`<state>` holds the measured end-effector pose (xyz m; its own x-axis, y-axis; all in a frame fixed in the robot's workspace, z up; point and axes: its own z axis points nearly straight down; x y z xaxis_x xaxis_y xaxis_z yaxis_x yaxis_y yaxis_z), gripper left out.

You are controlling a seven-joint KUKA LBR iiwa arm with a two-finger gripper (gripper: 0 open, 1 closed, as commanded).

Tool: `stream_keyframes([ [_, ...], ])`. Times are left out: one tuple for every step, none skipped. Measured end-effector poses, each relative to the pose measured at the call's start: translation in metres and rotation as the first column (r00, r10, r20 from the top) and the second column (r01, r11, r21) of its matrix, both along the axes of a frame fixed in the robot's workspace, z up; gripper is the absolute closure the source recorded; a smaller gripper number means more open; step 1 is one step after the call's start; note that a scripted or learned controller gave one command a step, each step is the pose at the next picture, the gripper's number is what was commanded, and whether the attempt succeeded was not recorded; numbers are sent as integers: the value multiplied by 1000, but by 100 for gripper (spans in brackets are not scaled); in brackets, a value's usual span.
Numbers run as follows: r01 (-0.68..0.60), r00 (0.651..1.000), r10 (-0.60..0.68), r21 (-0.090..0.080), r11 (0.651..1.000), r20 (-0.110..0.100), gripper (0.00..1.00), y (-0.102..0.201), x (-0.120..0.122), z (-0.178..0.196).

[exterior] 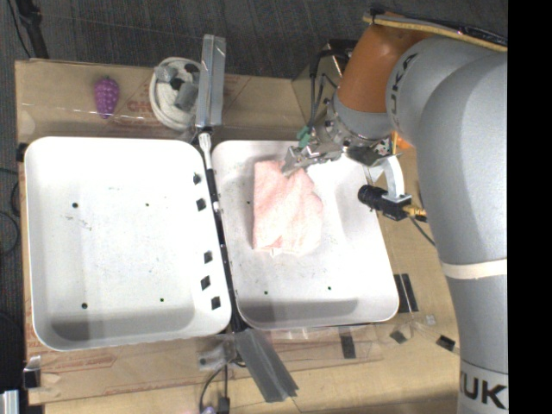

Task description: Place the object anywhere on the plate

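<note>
We cannot tell how the pincer (297, 156) stands, since its tip is small and partly lost against the pink cloth (285, 207) lying just below it and touching or nearly touching its top corner. We judge the main risk is a thin pinch: grabbing only a fold of limp fabric could let it slip or drag across the right bin (371, 257) without lifting. We see no plate, so the goal is unclear. The cloth lies in the right bin; the left bin (112, 240), farther left of the pincer, shows bare floor.
</note>
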<state>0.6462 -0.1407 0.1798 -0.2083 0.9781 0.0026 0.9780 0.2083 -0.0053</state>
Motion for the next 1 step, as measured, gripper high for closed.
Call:
stream_keyframes([
  [-8,1000,8,-1,1000,4,100,1,0,50],
])
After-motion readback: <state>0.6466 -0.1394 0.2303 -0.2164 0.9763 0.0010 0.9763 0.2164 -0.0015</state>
